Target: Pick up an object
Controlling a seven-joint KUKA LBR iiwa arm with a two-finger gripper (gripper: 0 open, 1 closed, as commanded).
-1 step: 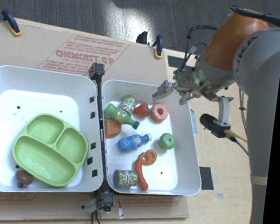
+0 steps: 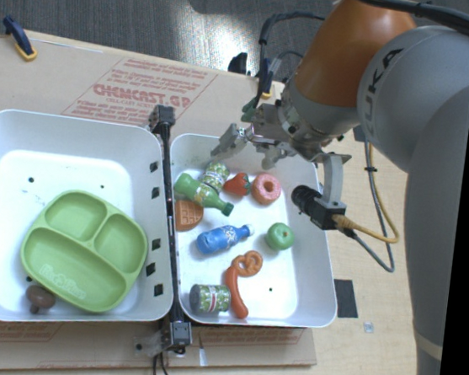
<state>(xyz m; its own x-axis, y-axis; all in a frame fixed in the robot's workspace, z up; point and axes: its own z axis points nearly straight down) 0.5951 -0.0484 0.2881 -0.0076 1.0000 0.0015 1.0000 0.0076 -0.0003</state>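
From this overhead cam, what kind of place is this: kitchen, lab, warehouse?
Most likely a robot lab's bin-picking test bench: two white bins clipped side by side on cardboard, toy food such as a blue bottle and donut, and the arm's gripper above them.

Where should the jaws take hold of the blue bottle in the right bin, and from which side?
Grip the blue bottle across its body's middle, coming straight down from above. It lies flat and slanted, with bare bin floor along both long sides, so the jaws should probably close across its width.

Your right bin (image 2: 314, 264) holds a green bottle (image 2: 202, 193), blue bottle (image 2: 222, 238), waffle (image 2: 187, 215), strawberry (image 2: 236, 183), pink donut (image 2: 266, 189), green apple (image 2: 279, 236), orange pretzel (image 2: 241, 278) and a jar (image 2: 211, 298) lying on its side
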